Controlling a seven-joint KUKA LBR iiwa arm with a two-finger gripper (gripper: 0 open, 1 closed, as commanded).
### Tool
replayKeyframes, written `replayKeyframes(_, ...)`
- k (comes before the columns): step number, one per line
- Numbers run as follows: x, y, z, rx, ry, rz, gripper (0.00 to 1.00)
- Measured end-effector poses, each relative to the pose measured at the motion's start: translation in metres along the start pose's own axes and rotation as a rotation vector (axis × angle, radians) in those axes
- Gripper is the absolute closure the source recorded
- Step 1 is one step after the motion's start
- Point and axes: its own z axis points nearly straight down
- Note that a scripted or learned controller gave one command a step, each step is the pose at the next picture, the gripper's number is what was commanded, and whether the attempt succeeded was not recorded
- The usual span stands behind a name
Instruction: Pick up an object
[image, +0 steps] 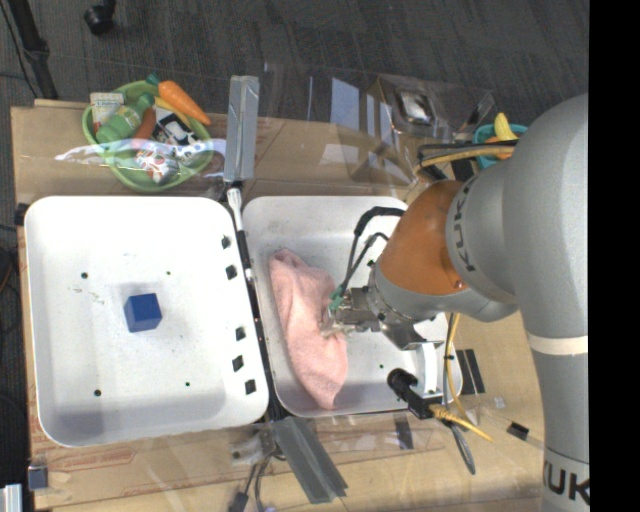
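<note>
A pink cloth (305, 325) lies crumpled along the left side of the right bin (300, 215). A blue cube (143, 312) sits in the left bin (60, 230), left of its middle. My gripper (338, 312) reaches in from the right and is down at the cloth's right edge, touching the fabric. The wrist and the orange band above it hide most of the fingers, and a fold of cloth bunches up where they meet it.
A green bowl (150, 178) of toy food and a plastic wrapper stands behind the left bin. Cables and tools lie on the bench at the front right. The arm's body covers the right part of the right bin.
</note>
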Motion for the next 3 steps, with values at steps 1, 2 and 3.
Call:
replayKeyframes(1, 0.019, 0.026, -0.129, 0.0, -0.002, -0.088, 1.0)
replayKeyframes(2, 0.024, -0.035, -0.146, 0.003, 0.0, -0.317, 1.0)
replayKeyframes(3, 0.014, -0.005, -0.14, 0.001, -0.002, -0.081, 1.0)
